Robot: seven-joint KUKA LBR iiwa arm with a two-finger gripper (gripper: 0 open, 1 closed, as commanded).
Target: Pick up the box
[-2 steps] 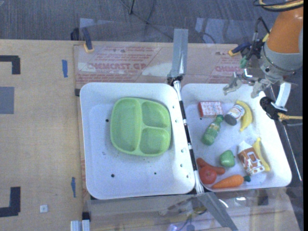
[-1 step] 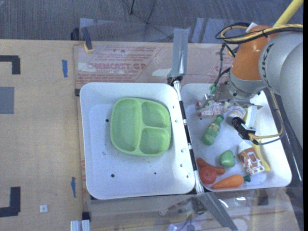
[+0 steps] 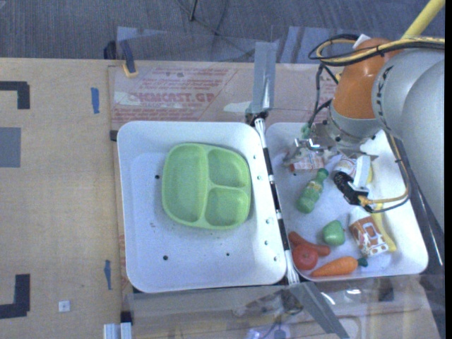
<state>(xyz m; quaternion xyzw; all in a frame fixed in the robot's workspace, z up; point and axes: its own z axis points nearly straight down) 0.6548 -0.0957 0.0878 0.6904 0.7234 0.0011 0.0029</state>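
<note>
Pincer (image 3: pixel 312 144): hangs low over the far end of the right bin (image 3: pixel 415 261), close to the divider. Cannot tell from this slant whether wide or narrow; holds nothing that shows. Just beside it, on the near side, lies a pale printed packet (image 3: pixel 304 162); a little further out, a green bottle (image 3: pixel 311 191). Well apart from the pincer, toward the bin's near corner on the arm's side, sits the box (image 3: pixel 371 236), orange and white. Just beside the box, on the flank facing the pincer, rests a round green vegetable (image 3: pixel 333 232); nearer the bin's edge, a carrot (image 3: pixel 337 265).

Looks like the approach stage, with the grasp not yet begun. Best to rise clear of packet and bottle first, cross to above the box's middle, then descend straight. Best to close across the short side, wrist turned square to the long axis, keeping off the green vegetable.

Appears to lie flat, printed face up. Long axis seems to slant away from the pincer toward that near corner. Cannot tell which end is the top.
</note>
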